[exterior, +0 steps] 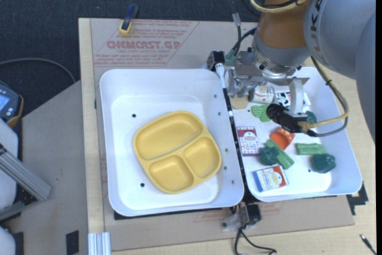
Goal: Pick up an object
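Observation:
The right bin (346,173) holds several small toys: a red-and-white card (246,140), a blue-and-white carton (270,177), a dark green piece (273,156), an orange block (282,137), a light green bar (310,148) and a dark teal lump (323,162). My gripper (262,92) hangs low over the far left part of that bin, next to a small white pack (263,94) and a light green piece (260,110). The wrist body hides its fingers.
The left bin (116,128) carries a yellow three-compartment tray (176,150). A ridge (233,128) divides the two bins right beside the gripper. A black cable (286,119) loops over the right bin's toys. A blue-and-yellow clip (128,20) lies on the cardboard behind.

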Tool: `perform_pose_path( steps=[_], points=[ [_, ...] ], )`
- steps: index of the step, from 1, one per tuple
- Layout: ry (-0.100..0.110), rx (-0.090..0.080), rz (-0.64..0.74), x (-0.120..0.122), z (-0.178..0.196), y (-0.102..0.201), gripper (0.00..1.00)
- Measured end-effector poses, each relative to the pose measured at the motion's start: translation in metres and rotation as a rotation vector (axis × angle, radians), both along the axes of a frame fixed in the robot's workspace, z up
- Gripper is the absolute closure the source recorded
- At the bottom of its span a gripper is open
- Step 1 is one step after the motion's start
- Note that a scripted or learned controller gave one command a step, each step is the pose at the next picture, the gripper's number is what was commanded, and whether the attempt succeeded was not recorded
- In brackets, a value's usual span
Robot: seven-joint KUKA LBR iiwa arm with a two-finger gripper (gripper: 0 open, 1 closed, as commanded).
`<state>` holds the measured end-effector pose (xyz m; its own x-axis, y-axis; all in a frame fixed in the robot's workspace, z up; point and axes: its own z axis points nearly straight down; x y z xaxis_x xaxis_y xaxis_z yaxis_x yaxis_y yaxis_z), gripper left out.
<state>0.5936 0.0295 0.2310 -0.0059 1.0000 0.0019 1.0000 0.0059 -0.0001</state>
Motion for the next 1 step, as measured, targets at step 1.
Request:
perform_pose_path(
  steps=[1],
  points=[
    [0.004, -0.001, -0.002, -0.0035, -0.0078, 0.0440, 1.00]
  ],
)
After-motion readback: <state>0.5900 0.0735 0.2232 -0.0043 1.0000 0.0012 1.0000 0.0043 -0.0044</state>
